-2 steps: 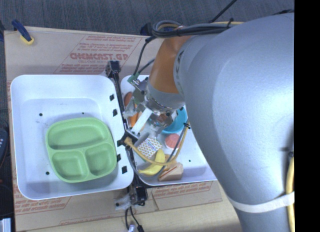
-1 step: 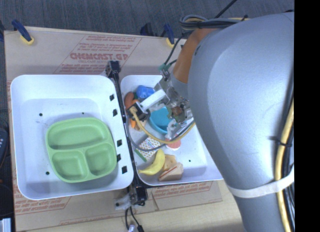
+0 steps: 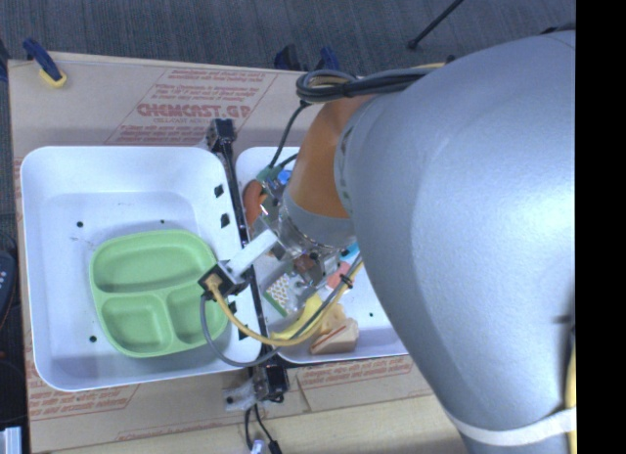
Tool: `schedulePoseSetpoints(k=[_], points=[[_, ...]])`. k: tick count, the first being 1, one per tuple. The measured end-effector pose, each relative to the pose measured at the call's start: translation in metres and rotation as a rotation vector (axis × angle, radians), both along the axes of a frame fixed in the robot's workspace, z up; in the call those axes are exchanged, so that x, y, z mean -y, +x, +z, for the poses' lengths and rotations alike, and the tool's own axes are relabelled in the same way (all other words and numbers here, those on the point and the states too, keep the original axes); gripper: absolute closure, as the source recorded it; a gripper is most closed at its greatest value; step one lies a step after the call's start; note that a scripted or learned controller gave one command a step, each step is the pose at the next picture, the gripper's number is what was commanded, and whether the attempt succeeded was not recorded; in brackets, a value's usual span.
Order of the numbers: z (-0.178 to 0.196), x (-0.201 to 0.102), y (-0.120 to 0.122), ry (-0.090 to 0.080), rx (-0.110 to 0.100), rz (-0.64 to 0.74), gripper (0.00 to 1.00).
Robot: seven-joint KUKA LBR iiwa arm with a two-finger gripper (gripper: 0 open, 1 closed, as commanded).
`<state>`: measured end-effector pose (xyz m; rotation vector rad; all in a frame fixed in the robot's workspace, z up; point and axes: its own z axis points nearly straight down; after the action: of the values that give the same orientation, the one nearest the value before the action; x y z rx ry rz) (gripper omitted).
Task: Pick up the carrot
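An orange piece that may be the carrot (image 3: 254,202) lies against the left wall of the right bin (image 3: 252,160), mostly hidden under the arm. The gripper (image 3: 298,271) reaches down into the middle of that bin, below the orange wrist band (image 3: 318,173). It is a little to the right of and nearer than the orange piece. The arm's grey body covers most of the right bin.
A green divided plate (image 3: 155,291) lies in the left bin (image 3: 59,178). A tan wedge-shaped item (image 3: 335,338) sits at the right bin's front edge. A yellow cable (image 3: 249,325) loops from the gripper over the divider between the bins.
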<state>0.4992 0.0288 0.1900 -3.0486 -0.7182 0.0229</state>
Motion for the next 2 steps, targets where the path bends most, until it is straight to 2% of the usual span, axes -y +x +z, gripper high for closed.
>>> schedulePoseSetpoints(k=[1,2], points=[[0.0,0.044,0.054,-0.007,0.004,-0.246,0.0],[0.001,0.037,0.094,-0.003,0.005,-0.247,0.0]])
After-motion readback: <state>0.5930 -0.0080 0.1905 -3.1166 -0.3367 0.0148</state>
